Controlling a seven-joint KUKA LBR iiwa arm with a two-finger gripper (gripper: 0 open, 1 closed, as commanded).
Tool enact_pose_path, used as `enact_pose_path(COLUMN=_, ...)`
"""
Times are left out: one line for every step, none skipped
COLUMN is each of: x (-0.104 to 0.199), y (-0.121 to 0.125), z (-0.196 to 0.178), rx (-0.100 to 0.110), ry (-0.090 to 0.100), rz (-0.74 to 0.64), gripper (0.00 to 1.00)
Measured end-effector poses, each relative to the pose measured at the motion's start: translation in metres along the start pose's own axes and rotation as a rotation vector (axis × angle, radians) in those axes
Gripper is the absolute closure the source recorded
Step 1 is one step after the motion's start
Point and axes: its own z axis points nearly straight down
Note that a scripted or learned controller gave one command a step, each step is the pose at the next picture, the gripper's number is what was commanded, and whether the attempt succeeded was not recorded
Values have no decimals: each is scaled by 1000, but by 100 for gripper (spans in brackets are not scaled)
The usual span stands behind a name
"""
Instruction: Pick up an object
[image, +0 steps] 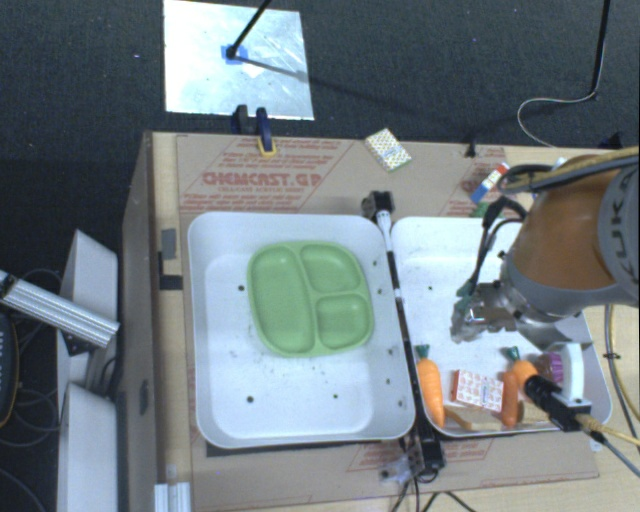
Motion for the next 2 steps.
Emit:
enact_pose_path(x=34, y=0, z=-16, rx=0, ry=0, rz=0, gripper=100)
enact_pose_path(x=40, y=0, z=-28, rx=-1, ry=0, rz=-2, gripper=100)
